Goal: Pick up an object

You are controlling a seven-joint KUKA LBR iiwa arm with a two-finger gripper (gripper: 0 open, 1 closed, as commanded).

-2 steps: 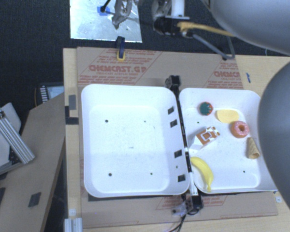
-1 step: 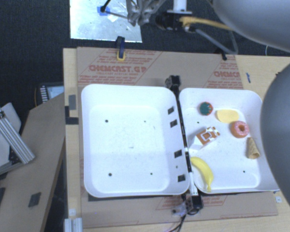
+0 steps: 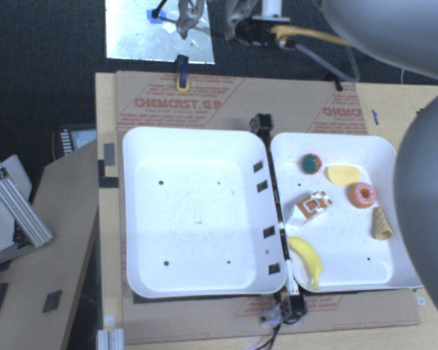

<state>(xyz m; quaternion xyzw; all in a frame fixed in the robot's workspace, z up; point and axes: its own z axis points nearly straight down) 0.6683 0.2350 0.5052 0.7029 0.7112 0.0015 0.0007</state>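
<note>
Metal two-finger claw [image 3: 208, 9] at frame top, fingers spread, holding nothing; five toy foods lie in the right white plastic bin [image 3: 379, 268], well below-right of it, with one yellow plastic banana [image 3: 307, 258].

hand [image 3: 208, 13] blurred at top edge, arm [image 3: 383, 20] cropped

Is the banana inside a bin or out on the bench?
Inside. The banana lies on the floor of the right bin, in the near corner by the divider.

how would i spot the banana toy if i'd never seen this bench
Look in the right-hand shallow white bin, at its near left corner beside the black divider hinge. The curved yellow plastic banana lies there, apart from the other toys; the paler yellow oval piece is flat and farther back.
</note>
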